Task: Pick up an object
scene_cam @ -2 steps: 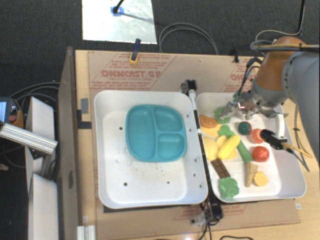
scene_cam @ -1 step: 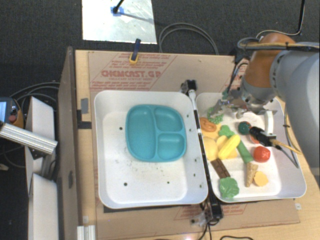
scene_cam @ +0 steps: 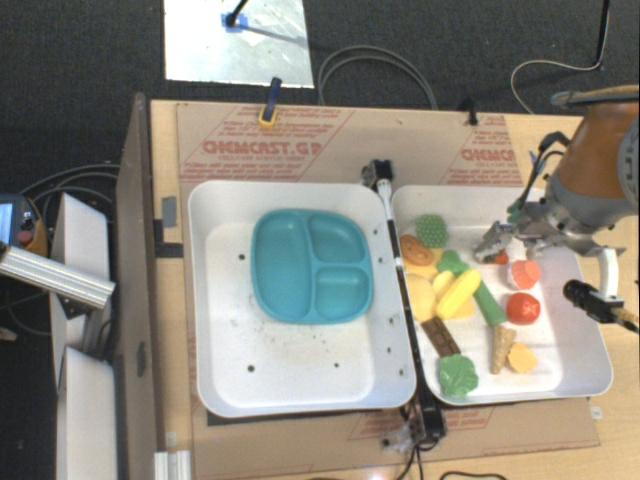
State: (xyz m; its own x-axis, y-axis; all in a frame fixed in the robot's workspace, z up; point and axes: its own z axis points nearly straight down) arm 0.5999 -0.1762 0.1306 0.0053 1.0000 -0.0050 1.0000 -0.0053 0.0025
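I see gripper (scene_cam: pixel 497 240) low over right bin (scene_cam: pixel 590 368), fingers unclear, can't tell if apart or together. Nothing visibly held. Red tomato (scene_cam: pixel 523 308) just below jaws, likely target; toy food crowded, tight approach.

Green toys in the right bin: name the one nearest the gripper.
The round dark-green textured piece at the bin's far edge; the other green toys lie farther from the gripper.

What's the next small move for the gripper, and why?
Probably a short descent with a slight shift toward the red tomato-like piece. The gripper hangs above the right bin, over a bare patch near the upper toys, with nothing seen between its fingers. That piece sits fairly apart from the crowded yellow banana.
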